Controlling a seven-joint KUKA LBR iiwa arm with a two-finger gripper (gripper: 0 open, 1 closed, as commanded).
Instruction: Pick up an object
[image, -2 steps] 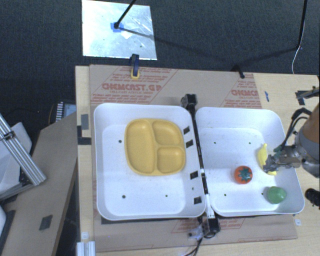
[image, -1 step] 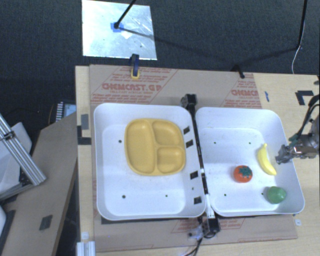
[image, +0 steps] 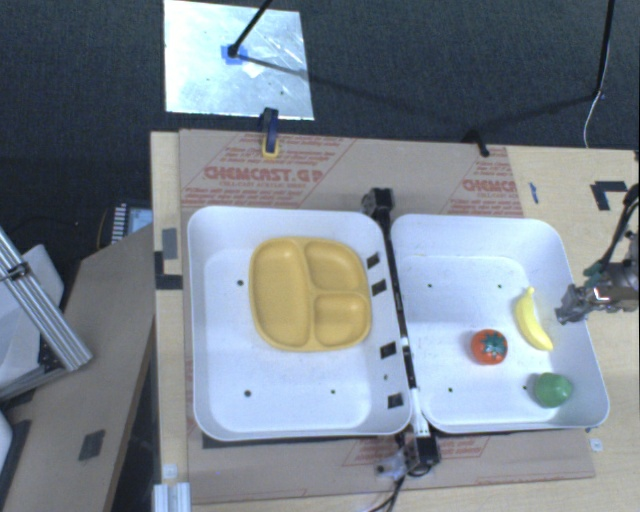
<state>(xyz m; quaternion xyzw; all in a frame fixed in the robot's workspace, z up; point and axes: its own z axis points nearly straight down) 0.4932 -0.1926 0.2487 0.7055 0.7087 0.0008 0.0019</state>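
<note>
The right bin (image: 470, 240) holds a yellow banana (image: 531, 319) lying near its right wall, a red tomato-like ball (image: 489, 346) to the banana's lower left, and a green round fruit (image: 551, 389) in the near right corner. My gripper (image: 578, 303) sits at the bin's right rim, just right of the banana and a little above it. Nothing shows between its tips, and their spread is too small and blurred to read.
A yellow divided plate (image: 307, 294) lies in the left bin (image: 220, 400). A black hinge strip (image: 392, 300) runs between the two bins. Both bins rest on a brown board (image: 420, 170). A metal sheet (image: 238, 60) lies on the floor beyond the bench.
</note>
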